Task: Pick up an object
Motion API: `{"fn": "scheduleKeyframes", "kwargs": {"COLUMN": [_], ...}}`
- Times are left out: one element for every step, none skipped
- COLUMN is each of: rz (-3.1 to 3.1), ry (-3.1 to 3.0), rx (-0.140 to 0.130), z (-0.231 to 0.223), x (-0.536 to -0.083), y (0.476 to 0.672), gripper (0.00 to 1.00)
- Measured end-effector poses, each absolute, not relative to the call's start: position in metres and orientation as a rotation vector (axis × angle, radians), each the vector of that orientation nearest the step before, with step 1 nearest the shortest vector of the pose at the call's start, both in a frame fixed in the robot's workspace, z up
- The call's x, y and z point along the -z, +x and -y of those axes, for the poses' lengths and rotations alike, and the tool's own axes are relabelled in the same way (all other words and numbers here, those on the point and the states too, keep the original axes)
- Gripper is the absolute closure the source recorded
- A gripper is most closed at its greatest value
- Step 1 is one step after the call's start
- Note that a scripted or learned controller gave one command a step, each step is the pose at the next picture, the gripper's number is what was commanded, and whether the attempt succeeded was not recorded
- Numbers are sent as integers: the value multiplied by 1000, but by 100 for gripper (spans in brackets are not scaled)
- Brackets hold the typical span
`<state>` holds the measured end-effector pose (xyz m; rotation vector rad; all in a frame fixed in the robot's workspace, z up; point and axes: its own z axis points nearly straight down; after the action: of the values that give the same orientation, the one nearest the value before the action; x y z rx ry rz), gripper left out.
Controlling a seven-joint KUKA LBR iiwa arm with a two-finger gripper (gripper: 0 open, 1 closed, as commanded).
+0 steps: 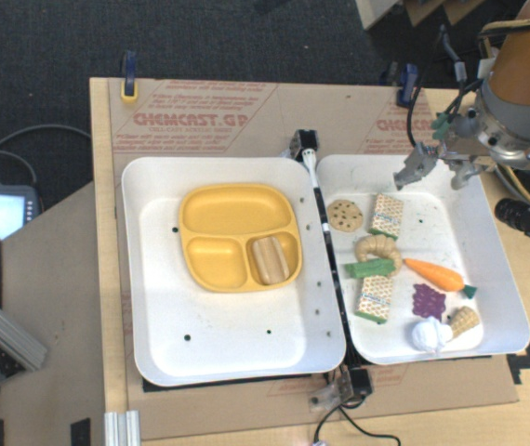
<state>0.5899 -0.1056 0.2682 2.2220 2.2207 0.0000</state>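
The right bin (502,277) holds several toy foods: a cookie (345,215), a cracker packet (387,216), a beige pastry (377,247), a green piece (369,268), a carrot (435,273), a second packet (376,296), purple grapes (427,299) and an ice cream cone (442,329). My gripper (435,174) hangs over the far part of this bin, up and right of the cracker packet. It is open, its fingers spread wide with nothing between them.
The left bin (153,323) holds a yellow divided plate (240,212) with a bread roll (268,258) in its lower right compartment. A black bar (324,249) marks the seam between the bins. Blue clamps (129,74) stand at the board's far edge.
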Motion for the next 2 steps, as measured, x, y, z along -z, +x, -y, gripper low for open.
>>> {"fn": "scheduleKeyframes", "kwargs": {"rz": [-2222,-2222], "ry": [2232,2229], "rx": [10,-7], "z": [142,220], "x": [-159,-83], "y": [580,560], "gripper": [0,0]}}
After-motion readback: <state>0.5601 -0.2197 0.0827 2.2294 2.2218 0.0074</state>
